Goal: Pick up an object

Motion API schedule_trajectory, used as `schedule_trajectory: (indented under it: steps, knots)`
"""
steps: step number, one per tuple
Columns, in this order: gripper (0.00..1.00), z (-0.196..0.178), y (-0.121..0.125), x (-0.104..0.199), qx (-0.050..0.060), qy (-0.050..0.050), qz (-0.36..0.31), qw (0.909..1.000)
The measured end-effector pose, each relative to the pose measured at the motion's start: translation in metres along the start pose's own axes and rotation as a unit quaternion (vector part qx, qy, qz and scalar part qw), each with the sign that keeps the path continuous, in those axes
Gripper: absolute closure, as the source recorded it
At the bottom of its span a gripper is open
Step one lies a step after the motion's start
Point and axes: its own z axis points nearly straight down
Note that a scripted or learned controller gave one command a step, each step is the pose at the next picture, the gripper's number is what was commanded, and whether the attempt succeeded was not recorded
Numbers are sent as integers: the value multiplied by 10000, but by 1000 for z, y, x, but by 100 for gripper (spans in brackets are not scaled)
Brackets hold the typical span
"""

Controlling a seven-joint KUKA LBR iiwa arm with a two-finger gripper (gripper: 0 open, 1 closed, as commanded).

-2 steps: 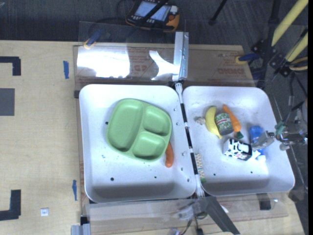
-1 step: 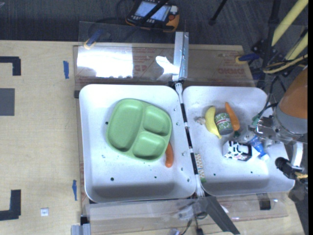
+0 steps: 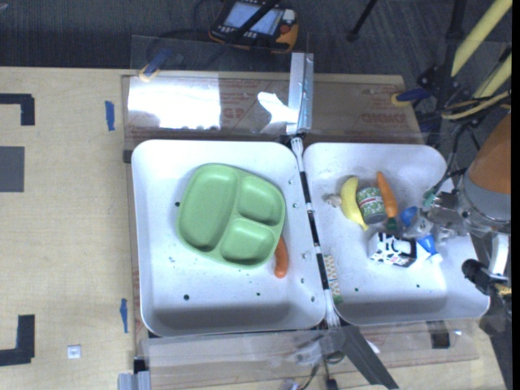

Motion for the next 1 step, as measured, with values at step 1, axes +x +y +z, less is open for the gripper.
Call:
schedule_trajectory:
  steps: [1]
  knots:
    - [100, -74, 27, 48, 1, -25, 423, 9991]
